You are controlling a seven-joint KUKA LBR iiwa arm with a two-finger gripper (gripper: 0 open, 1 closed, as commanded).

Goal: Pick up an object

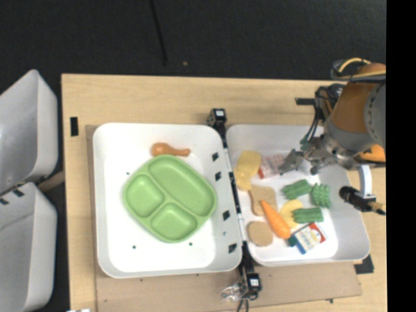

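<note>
Showing no readable writing, small carton (pixel 307 237) lies beside carrot (pixel 277 221).

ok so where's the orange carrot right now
The carrot lies in the right bin, toward its lower left, between the bread slice and the round cookie.

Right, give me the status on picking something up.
Nothing looks picked yet. The gripper sits over the right bin, above the toy food, including the carrot, which lies on the bin floor. The green plate is in the left bin. Grasping and lifting remain.
</note>
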